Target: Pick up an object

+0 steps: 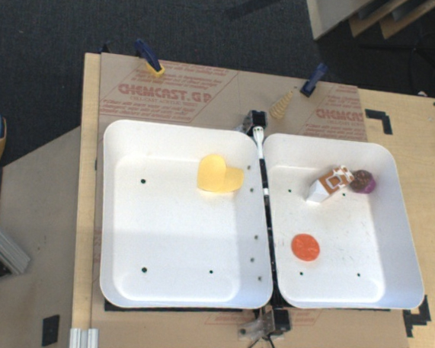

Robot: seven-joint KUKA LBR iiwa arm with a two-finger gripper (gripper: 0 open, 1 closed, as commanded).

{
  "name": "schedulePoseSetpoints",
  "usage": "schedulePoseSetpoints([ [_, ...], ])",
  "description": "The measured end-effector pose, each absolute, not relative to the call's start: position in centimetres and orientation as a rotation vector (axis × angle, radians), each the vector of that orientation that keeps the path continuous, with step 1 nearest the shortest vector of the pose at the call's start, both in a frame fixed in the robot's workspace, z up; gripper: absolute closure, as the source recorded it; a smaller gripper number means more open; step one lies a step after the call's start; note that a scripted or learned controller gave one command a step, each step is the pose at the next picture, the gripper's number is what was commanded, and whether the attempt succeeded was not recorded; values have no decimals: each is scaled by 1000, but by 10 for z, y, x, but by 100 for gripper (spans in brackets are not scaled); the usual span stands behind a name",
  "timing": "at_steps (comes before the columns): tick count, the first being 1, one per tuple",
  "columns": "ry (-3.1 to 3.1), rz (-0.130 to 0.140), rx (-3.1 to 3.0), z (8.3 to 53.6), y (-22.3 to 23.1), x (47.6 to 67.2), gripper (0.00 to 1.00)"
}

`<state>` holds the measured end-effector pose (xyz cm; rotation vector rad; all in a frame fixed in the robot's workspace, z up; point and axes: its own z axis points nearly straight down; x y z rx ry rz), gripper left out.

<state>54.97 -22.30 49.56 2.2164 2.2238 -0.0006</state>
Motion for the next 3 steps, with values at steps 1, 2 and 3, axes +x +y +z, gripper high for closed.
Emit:
schedulePoseSetpoints([
  [1,2218,1,2224,523,-224,476,100],
  [2,2217,3,2217,536,-224,480,100],
  [3,2231,-6,2223,442,-206,528,100],
])
